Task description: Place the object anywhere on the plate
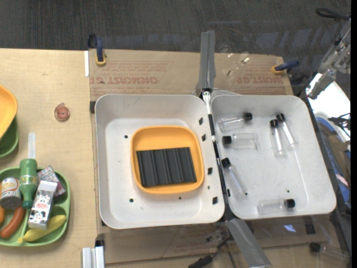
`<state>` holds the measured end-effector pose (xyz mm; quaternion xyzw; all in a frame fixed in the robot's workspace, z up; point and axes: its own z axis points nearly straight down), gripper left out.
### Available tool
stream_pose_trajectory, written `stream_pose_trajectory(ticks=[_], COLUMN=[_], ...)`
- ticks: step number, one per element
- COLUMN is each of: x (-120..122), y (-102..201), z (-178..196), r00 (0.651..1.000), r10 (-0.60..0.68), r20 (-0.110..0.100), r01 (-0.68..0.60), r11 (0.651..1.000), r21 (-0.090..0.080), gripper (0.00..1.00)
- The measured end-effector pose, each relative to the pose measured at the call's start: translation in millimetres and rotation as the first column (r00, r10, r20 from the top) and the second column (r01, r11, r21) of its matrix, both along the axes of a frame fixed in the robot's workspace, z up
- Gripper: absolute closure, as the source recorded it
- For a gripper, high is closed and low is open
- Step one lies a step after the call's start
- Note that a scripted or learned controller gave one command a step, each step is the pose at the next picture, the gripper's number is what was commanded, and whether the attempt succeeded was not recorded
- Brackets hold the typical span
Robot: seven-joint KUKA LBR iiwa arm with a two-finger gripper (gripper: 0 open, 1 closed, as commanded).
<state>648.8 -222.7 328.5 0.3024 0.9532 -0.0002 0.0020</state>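
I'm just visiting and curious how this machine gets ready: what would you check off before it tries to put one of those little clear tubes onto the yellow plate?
1. Plate present in the left bin: ok; the yellow plate sits near its middle.
2. Room on the plate: not ok or at least tight; a dark ridged block covers most of it.
3. Objects to pick: ok; several clear black-capped tubes lie in the right bin.
4. Tubes separated: mostly ok; two near the top right lie close together.
5. Gripper position: not ok; it is beyond the right bin's far corner.
6. Gripper state: cannot tell.
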Motion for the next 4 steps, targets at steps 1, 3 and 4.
stream_pose_trajectory(ticks=[1, 3, 4], x=[-34.9, -25.2, -12.3], y=[2.8, 1.5, 1.3], z=[26.0, -11.6, 7.4], r00=[0.973, 0.628, 0.366], r10=[0.231, 0.778, 0.93], r20=[-0.001, -0.001, 0.0], r01=[-0.231, -0.778, -0.93], r11=[0.973, 0.628, 0.366], r21=[0.0, 0.0, -0.004], gripper=[0.0, 0.0, 0.0])
